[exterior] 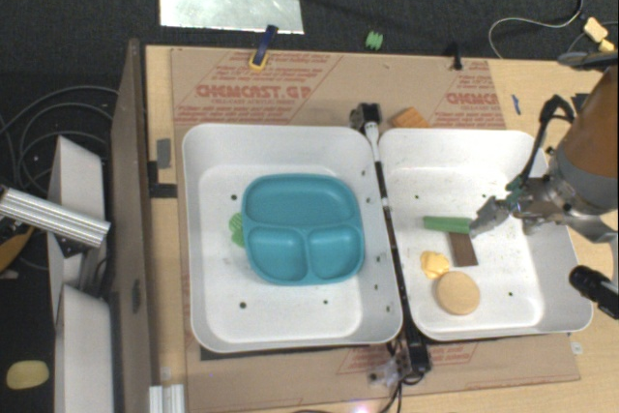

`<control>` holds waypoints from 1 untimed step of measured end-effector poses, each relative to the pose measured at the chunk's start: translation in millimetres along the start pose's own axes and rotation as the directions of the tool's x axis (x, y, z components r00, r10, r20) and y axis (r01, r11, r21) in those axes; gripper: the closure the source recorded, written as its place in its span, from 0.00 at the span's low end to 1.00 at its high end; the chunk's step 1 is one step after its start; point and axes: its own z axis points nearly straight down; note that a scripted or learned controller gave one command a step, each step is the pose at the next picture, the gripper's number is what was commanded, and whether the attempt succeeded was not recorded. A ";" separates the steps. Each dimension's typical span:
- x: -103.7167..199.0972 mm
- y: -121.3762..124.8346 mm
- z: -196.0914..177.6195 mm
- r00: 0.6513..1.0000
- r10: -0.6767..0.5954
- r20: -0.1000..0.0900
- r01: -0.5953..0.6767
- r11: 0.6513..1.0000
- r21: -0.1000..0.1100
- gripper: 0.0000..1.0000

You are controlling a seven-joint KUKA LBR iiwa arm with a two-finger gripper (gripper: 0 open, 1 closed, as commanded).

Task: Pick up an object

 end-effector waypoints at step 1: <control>-17.7 48.1 153.1 1.000 0.002 0.001 -0.002 1.000 -0.002 0.00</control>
